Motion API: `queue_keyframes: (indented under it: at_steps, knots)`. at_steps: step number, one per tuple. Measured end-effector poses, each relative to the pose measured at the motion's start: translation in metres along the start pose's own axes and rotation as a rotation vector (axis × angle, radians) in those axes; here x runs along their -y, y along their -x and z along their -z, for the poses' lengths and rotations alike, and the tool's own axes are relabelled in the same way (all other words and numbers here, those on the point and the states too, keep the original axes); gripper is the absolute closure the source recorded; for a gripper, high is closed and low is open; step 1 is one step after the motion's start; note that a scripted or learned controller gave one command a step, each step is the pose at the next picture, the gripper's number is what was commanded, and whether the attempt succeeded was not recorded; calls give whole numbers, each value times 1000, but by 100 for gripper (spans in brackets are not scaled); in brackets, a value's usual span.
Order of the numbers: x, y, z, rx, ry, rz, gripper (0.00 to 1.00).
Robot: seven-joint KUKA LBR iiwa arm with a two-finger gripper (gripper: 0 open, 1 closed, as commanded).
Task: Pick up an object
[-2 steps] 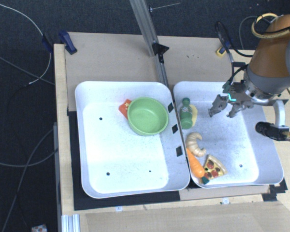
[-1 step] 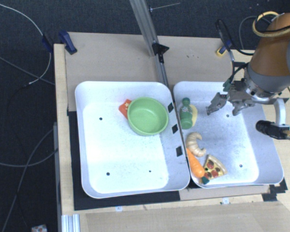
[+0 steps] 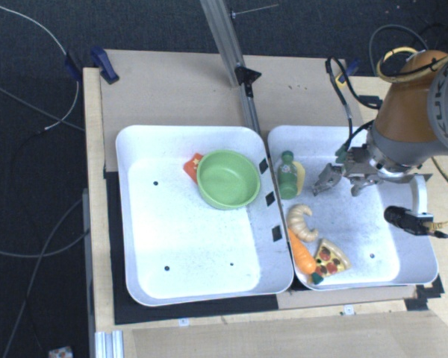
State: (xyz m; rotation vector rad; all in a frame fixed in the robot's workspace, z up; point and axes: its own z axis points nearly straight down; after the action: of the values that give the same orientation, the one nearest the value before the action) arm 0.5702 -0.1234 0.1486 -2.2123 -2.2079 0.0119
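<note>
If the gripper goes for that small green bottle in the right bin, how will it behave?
The small green plastic bottle lies on its side against the bin's left wall, so it would probably roll if nudged. It looks light and smooth, so the gripper might slip off it.

A green bottle (image 3: 287,174), croissant (image 3: 301,221), carrot (image 3: 302,254) and pizza slice (image 3: 331,259) lie along the right bin's left side; a green bowl (image 3: 227,178) sits left.
</note>
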Motion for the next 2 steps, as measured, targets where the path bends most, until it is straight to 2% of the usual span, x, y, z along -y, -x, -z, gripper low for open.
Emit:
queue_keyframes:
  at_steps: [1,2]
  knots:
    - [1,-1,-55,0,0,0,0]
    - [-1,-1,-38,-1,9,1,100]
